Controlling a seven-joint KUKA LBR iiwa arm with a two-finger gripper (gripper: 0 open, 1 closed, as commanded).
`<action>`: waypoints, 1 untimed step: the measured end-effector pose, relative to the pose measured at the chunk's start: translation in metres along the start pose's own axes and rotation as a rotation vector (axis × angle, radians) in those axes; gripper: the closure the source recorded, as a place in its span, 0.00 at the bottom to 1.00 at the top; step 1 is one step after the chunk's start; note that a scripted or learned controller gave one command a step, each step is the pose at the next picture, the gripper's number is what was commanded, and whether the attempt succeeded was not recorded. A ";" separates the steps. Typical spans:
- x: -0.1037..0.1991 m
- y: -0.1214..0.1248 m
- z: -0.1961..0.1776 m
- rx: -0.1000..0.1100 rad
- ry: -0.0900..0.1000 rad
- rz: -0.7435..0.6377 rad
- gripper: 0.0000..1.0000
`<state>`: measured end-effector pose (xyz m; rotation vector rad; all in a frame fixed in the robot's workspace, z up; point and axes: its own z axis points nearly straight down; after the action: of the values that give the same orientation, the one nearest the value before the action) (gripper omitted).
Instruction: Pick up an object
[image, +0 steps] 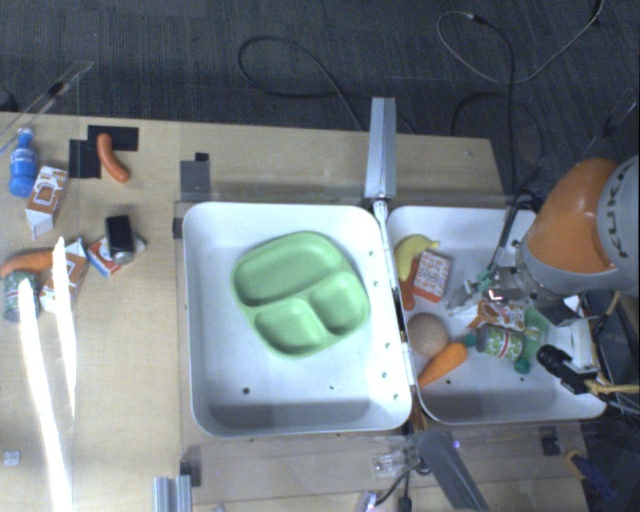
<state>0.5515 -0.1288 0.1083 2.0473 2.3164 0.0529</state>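
Observation:
The right bin (470, 395) holds several objects. A yellow banana (410, 250) lies at its back left beside a small red carton (432, 276). A brown round potato (428, 334) sits in front of them, with an orange carrot (442, 363) at the bin's front left. A green bottle (508, 343) lies on its side mid-bin, next to a crumpled packet (502, 315). My gripper (488, 295) hangs low over the bin's middle, just behind the packet and the bottle, below the arm's orange band (565, 225).
The left bin (215, 400) holds a green divided plate (300, 292). Loose items lie on the bench at far left: a blue bottle (22, 162), a sausage (113, 160) and small cartons. A metal post (381, 150) stands between the bins at the back.

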 end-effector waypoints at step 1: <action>-0.033 0.008 -0.009 0.033 0.004 0.125 0.00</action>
<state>0.5631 -0.1603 0.1179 2.2073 2.2032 0.0231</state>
